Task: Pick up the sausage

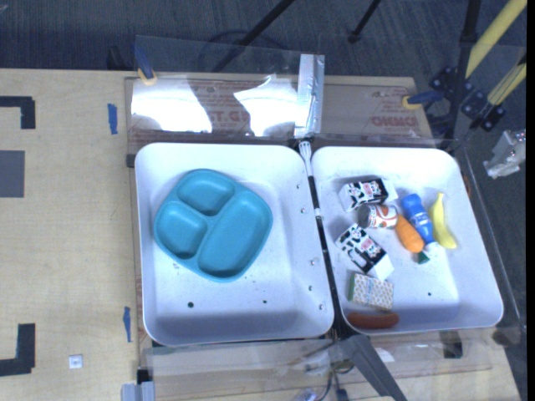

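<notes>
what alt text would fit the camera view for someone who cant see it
A reddish-brown sausage lies at the near edge of the right white bin, next to a small patterned packet, with two cow-print cartons, a can, a carrot, a blue bottle and a banana farther back. The left white bin holds a blue divided plate.

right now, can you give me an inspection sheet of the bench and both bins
surface: wooden bench bearing left bin and right bin, side by side
job's things: sausage lying at the right bin's near edge, just below a small patterned packet
clutter: right bin has two black-and-white cartons, a can, carrot, blue bottle, banana; left bin has a blue divided plate
grippers: nothing seen
cables: nothing seen for certain
surroundings: clear panel behind the bins, stand legs on dark floor
</notes>
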You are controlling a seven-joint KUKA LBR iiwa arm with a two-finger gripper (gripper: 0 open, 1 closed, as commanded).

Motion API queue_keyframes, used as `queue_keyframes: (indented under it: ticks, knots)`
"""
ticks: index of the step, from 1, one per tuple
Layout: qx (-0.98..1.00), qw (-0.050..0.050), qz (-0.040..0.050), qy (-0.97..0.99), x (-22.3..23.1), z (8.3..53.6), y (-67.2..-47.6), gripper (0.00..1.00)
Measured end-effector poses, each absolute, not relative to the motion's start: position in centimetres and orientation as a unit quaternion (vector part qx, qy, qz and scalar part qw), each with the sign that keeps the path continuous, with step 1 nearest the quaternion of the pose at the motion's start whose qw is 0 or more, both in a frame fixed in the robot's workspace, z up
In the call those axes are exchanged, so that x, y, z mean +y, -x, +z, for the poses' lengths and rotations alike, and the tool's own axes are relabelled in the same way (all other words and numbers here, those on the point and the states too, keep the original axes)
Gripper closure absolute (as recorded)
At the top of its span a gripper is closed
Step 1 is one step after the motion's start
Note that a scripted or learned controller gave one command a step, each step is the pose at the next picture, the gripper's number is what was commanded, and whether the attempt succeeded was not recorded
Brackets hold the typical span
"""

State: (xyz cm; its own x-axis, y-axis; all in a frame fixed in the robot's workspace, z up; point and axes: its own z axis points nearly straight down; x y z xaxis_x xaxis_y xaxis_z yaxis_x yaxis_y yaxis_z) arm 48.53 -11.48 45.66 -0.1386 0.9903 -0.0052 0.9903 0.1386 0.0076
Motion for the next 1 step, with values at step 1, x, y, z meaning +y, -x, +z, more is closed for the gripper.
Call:
queue_keyframes:
  ticks: [1]
  knots:
    - [0.755, 0.007, 0.0023, -0.656, -11.50, 46.78, -48.65, 1.00]
